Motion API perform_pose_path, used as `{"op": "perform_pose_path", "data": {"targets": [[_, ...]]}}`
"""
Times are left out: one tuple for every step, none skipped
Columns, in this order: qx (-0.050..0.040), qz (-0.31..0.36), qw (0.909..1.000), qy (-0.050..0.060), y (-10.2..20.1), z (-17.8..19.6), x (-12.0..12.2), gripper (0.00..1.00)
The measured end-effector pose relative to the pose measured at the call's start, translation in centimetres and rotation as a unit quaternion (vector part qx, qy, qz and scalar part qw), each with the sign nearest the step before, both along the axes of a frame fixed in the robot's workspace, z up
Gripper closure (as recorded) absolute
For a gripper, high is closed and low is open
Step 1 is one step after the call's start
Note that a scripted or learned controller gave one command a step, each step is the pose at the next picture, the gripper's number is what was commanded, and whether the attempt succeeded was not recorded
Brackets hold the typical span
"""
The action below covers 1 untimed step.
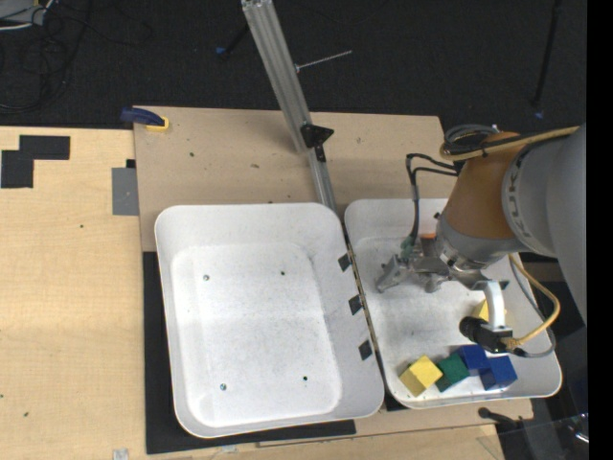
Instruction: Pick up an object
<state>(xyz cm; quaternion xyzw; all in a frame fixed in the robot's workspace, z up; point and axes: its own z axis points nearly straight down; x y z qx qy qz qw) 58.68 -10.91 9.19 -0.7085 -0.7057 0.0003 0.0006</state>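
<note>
My gripper (406, 277) hangs low over the middle of the right bin (383, 223), fingers spread open and nothing between them. At that bin's front edge lie a yellow block (419, 376), a green block (451, 370) touching it, and two blue blocks (487, 365) to their right. The blocks sit well in front of and to the right of the gripper, apart from it. The arm's orange band (479, 204) and grey body cover the bin's right rear part.
The left bin (172, 228) stands beside the right one, with small black clips (354, 304) along the shared rim. A slanted aluminium bar (284, 80) rises behind the bins. A small blue and yellow thing (145, 118) lies at the bench's far left corner.
</note>
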Motion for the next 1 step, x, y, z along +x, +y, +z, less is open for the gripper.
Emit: {"op": "perform_pose_path", "data": {"targets": [[0.0007,-0.004,1.0000,0.000,-0.14,1.02,-0.04,1.00]]}}
